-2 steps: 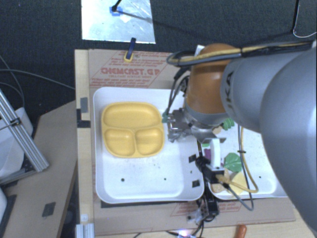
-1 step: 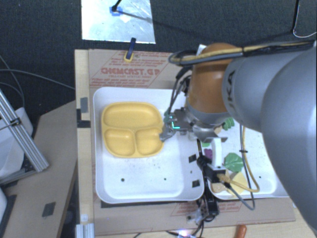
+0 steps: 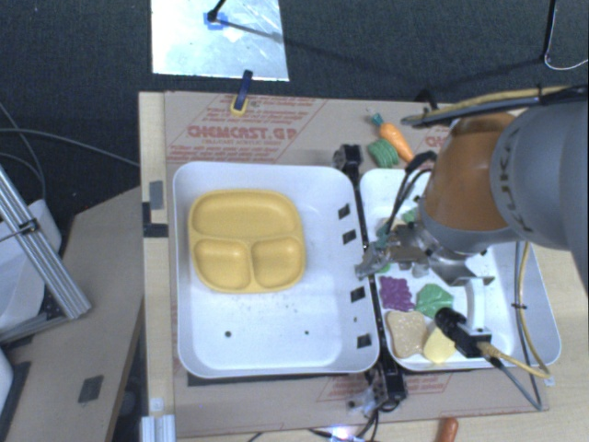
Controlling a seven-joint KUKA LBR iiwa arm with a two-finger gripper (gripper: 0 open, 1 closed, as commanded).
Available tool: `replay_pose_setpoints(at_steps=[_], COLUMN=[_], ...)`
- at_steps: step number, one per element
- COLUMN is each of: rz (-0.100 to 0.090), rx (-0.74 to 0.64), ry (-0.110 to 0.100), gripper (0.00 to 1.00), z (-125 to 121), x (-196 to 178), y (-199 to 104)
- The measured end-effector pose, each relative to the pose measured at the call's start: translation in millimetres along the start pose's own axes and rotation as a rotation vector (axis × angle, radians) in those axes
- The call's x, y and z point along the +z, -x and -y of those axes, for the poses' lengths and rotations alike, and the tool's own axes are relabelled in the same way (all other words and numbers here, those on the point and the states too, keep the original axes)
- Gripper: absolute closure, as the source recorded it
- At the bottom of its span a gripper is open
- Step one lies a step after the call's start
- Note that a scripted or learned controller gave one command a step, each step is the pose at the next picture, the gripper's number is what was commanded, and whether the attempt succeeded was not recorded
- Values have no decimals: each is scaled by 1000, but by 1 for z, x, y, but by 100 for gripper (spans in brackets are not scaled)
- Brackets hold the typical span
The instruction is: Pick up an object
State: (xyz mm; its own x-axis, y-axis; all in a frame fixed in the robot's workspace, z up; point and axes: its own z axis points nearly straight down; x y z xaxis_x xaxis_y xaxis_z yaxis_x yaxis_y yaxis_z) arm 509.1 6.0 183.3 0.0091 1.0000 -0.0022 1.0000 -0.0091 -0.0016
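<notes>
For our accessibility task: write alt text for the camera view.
A grey robot arm reaches over the right white bin, which holds toy food: a purple piece, a green piece, bread. The left bin holds a yellow divided plate.

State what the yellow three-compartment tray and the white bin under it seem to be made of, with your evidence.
Yellow three-compartment tray: probably moulded plastic, matte; uniform colour, rounded edges and soft-edged wells suggest it. Shallow white bin on the left: likely thin formed plastic, slightly glossy; smooth rounded corners and an even sheen point that way.
</notes>
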Motion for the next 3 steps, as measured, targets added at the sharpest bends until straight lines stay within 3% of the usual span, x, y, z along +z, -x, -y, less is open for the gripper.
replay_pose_setpoints(at_steps=[1, 2, 3], rz=[-3, -6, -2], rx=[-13, -22, -16], ry=[5, 3, 2], gripper=[100, 100, 100], z=[-2, 23, -22], x=[-12, -23, 40], y=[-7, -87, -118])
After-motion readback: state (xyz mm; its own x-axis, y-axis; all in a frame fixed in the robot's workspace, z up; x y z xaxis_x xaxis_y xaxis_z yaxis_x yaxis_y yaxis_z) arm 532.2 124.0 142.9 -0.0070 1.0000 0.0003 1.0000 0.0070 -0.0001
